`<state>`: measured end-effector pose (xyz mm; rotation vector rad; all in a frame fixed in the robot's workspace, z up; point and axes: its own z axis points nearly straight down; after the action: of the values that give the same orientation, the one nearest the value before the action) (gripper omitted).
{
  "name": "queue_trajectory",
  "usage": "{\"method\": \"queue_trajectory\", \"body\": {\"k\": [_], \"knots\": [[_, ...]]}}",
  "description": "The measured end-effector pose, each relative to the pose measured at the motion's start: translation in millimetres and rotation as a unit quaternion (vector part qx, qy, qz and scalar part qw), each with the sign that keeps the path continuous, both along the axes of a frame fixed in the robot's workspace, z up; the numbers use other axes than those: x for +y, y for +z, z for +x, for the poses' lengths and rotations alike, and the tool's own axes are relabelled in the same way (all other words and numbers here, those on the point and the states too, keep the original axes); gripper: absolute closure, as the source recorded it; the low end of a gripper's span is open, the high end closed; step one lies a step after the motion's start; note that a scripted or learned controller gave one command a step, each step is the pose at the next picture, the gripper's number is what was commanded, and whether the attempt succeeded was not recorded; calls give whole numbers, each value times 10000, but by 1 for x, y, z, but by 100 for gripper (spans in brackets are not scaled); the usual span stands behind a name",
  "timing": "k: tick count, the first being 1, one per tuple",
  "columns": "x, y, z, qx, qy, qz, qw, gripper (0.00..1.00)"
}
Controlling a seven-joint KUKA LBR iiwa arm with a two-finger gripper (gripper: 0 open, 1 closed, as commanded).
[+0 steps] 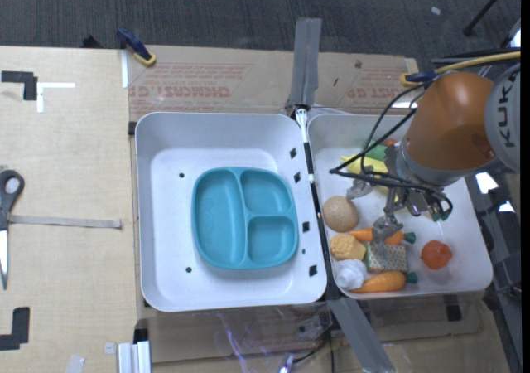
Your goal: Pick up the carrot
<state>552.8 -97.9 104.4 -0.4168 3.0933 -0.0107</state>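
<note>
Two orange carrots lie in the right bin [472, 276]. The larger carrot [381, 282] rests along the bin's front wall with its green end pointing right. A smaller carrot [364, 235] with a green tip lies just behind it, partly hidden under my gripper [386, 227]. The gripper hangs below the arm's orange band [451, 123] and points down at the middle of the smaller carrot. Whether it touches the carrot cannot be seen.
Around the carrots sit a tan round potato [339, 214], a yellow waffle piece [348, 246], a grey speckled block [387, 257], a white garlic [349, 274], a red tomato [436, 254] and a yellow item [373, 164]. The left bin [157, 222] holds a teal divided plate [246, 218].
</note>
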Motion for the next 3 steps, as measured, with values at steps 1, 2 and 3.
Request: {"method": "queue_trajectory", "body": {"k": [1, 2, 3], "knots": [[-4, -5, -52, -9, -1264, 24, 9920, 0], [-3, 5, -49, -26, -1249, 22, 9922, 100], [-3, 5, -49, -26, -1251, 22, 9921, 0]]}}
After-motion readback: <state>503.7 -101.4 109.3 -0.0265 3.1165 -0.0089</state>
